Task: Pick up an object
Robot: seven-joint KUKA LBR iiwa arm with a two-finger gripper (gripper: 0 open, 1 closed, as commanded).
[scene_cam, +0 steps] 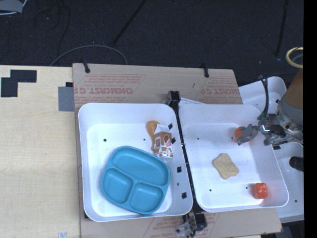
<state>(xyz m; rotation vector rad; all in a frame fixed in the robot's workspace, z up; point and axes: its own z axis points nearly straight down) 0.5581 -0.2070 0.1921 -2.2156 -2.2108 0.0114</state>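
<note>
Step in hand, as you should read it: approach, nothing grasped yet. The gripper (253,133) sits over the right bin (218,117), near its upper right corner, with the arm entering from the right. Its two dark fingers appear spread apart, and a small orange piece (239,131) lies just at the left fingertip; you cannot tell whether that piece is touching the finger or merely beside it, and it is not plainly between the two.

Candidates in the right bin: a tan, biscuit-like object (225,165) near the middle of the floor, and a small red-orange object (260,190) toward the lower right corner. Both lie well apart from the fingers.

Left bin (89,133): a blue divided tray (134,179), a crumpled printed packet (163,145) at the tray's upper right edge, and a brownish item (152,127) just above the packet.

Next move, by judgement: choose one target, centre the fingers over it, descend to the floor, then close. The orange piece is nearest; the tan object offers a broader, flatter hold and may slip.
</note>
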